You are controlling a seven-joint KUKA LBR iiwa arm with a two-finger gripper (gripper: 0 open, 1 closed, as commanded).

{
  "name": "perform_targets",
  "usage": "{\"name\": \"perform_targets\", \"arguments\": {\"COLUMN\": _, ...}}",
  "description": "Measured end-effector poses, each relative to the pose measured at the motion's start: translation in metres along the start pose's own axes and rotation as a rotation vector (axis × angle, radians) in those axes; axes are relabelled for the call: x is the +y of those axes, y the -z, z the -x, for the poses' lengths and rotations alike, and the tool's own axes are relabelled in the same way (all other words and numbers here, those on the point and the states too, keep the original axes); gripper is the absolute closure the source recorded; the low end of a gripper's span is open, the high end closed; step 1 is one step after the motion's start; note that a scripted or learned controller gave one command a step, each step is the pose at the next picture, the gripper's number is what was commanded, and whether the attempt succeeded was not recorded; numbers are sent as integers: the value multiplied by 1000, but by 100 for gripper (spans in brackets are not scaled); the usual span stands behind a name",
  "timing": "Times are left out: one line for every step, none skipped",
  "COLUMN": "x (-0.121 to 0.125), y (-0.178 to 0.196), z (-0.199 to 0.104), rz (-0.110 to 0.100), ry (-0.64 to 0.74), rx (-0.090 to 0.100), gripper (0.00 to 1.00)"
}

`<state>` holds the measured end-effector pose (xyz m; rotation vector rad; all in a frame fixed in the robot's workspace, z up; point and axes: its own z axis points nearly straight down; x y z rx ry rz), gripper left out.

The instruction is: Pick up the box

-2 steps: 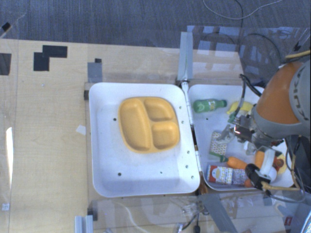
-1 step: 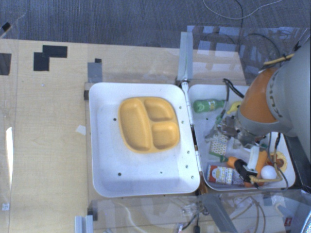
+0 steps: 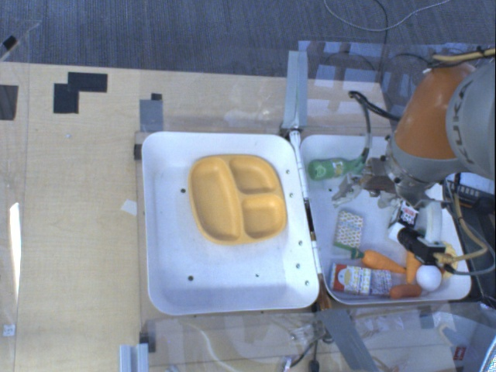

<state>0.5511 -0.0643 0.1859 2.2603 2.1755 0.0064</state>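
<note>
Box point(image 3: 361, 280) lies against the right bin's point(image 3: 457, 291) front rim beside a carrot point(image 3: 381, 260); gripper point(image 3: 370, 183) above, grip state unclear.

Yellow divided tray point(image 3: 236, 198) lay in left white bin point(image 3: 167, 281), pincer point(image 3: 370, 183) hung over right bin point(image 3: 457, 289) near green bottle point(image 3: 332, 167), box point(image 3: 361, 280) lay flat at front edge beside carrot point(image 3: 381, 261) and white egg point(image 3: 428, 277)

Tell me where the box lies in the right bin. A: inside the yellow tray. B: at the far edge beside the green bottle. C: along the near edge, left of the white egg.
C: the box lies flat along the near wall of the right bin, with the white egg to its right and the carrot just behind it.
</note>
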Motion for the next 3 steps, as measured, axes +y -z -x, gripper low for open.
{"name": "perform_targets", "arguments": {"x": -4, "y": -97, "z": 24, "rz": 6, "ry": 97, "rx": 0, "gripper": 0}}
{"name": "perform_targets", "arguments": {"x": -2, "y": -85, "z": 22, "rz": 13, "ry": 100, "rx": 0, "gripper": 100}}
{"name": "perform_targets", "arguments": {"x": 101, "y": 0, "z": -47, "rz": 2, "ry": 155, "rx": 0, "gripper": 100}}
